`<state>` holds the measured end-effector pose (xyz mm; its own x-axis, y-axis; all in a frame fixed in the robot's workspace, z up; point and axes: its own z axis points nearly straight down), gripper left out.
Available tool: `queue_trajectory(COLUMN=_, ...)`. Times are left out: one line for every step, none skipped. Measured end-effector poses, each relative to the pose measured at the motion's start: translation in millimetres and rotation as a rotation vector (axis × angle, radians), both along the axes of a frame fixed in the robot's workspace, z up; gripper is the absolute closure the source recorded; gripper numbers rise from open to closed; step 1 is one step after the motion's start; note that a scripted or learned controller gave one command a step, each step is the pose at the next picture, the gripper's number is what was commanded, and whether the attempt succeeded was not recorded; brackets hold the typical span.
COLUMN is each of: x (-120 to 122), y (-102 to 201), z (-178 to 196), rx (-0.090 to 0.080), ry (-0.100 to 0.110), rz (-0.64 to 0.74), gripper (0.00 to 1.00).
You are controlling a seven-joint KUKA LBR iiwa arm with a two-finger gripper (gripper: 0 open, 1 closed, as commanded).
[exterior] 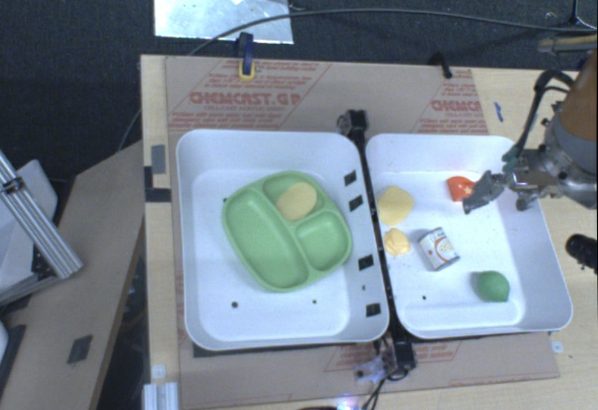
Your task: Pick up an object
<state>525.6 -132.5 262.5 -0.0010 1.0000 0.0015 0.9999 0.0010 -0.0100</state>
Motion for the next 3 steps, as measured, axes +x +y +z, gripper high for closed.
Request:
queue_trajectory(x=2.1, y=0.4, z=5.9, rx=-0.002, ry=-0.012, rz=0.003, gripper=0.0)
queue_trajectory(x=8.9, y=2.7, z=-37.5, rx=-0.002, ry=-0.01, rz=0.001, gripper=0.0)
queue_trajectory(x=14.0, y=-1.8, z=-97.5, rx=-0.001, ry=-0.007, rz=0.0, gripper=0.0)
